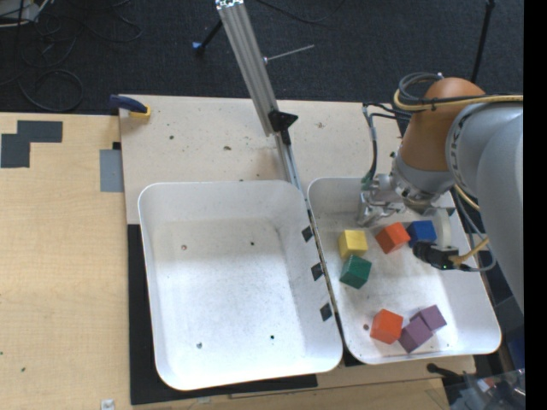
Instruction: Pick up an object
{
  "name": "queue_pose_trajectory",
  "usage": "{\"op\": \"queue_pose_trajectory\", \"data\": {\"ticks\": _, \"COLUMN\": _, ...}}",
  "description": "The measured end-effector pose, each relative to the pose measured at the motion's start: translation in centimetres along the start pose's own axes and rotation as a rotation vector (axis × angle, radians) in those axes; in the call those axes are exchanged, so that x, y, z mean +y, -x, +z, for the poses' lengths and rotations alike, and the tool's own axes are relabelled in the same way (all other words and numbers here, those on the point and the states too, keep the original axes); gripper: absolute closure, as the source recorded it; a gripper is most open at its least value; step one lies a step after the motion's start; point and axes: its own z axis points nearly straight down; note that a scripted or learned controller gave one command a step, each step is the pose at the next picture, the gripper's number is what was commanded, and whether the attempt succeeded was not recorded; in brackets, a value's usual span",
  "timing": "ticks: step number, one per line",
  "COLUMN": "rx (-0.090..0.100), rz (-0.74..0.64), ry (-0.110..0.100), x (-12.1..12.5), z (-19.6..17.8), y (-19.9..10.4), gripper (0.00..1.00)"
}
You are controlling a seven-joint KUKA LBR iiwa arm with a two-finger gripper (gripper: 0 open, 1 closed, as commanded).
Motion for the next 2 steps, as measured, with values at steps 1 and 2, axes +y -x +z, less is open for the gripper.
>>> {"op": "queue_pose_trajectory", "data": {"ticks": 1, "rx": 0.000, "rz": -0.003, "ry": 0.006, "x": -0.2, "z": -6.2, "y": -0.4, "gripper": 1.00}}
{"op": "queue_pose_trajectory", "data": {"ticks": 2, "rx": -0.001, "rz": -0.003, "ry": 0.006, "x": 0.9, "z": -11.4, "y": -0.2, "gripper": 1.00}}
